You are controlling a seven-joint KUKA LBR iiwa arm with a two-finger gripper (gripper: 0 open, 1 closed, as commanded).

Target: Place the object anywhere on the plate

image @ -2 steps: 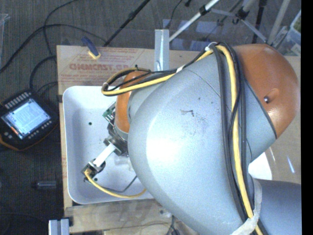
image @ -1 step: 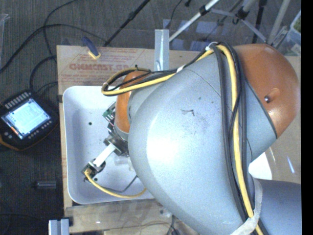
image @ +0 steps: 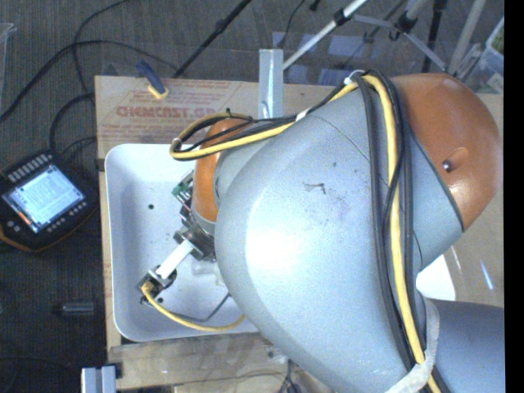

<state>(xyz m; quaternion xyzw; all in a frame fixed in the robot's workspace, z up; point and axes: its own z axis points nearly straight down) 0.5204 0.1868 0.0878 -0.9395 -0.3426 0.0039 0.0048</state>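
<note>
A shallow white plastic bin (image: 131, 188) lies under the pincer (image: 192, 237). Well to the pincer's left sits a black handheld unit with a lit screen (image: 42, 199). Behind the pincer, a small blue clip (image: 152, 79) rests on a brown printed board (image: 123, 125).

The pincer (image: 190, 240) hangs over the bin (image: 131, 187), which rests on the desk (image: 123, 113). Behind the pincer, past the bin's far rim, a small clip (image: 152, 79) lies on the desk. Left of the pincer, off the desk, a control pendant (image: 42, 199) lies on the floor (image: 41, 23).

Red lettering on the brown board (image: 123, 131) reads "CHEMCAST", rest blurred.
</note>
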